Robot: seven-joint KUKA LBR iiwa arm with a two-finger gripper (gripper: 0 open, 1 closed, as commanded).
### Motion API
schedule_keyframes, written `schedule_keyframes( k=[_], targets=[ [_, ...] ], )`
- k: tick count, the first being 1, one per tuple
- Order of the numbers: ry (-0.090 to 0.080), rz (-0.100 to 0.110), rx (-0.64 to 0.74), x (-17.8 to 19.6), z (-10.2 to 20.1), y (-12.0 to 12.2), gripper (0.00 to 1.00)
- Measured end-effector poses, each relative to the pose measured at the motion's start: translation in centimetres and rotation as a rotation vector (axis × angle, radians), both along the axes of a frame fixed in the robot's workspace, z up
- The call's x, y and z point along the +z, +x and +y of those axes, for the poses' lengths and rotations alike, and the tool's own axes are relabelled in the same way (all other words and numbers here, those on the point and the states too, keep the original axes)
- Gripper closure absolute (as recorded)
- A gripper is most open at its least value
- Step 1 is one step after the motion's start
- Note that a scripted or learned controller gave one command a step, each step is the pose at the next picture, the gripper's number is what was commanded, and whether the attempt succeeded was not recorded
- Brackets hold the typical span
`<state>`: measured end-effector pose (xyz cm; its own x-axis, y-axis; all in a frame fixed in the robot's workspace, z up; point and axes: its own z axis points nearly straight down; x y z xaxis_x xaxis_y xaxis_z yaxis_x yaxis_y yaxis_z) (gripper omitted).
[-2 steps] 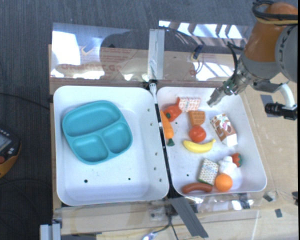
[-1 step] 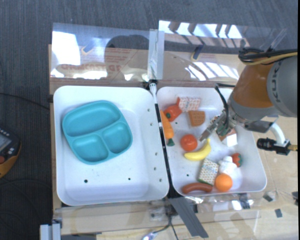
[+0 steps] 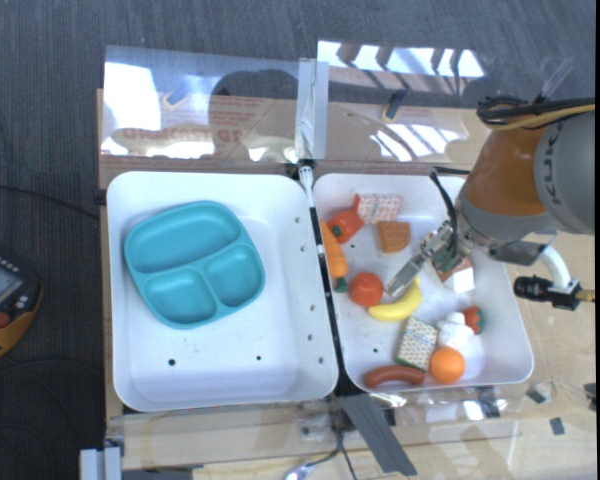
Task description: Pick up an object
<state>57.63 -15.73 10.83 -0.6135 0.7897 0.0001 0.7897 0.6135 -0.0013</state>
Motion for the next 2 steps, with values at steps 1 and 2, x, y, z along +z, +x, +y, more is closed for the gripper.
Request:
schedule_keyframes(
  k=[1, 2],
  targets=[
    [-0.007, -0.021, 0.004, -1.68, 2.11, -4.89, 0.00],
    [-0.004, -0.022, 0.005, -0.76, 2.22, -4.75, 1.00]
  ],
)
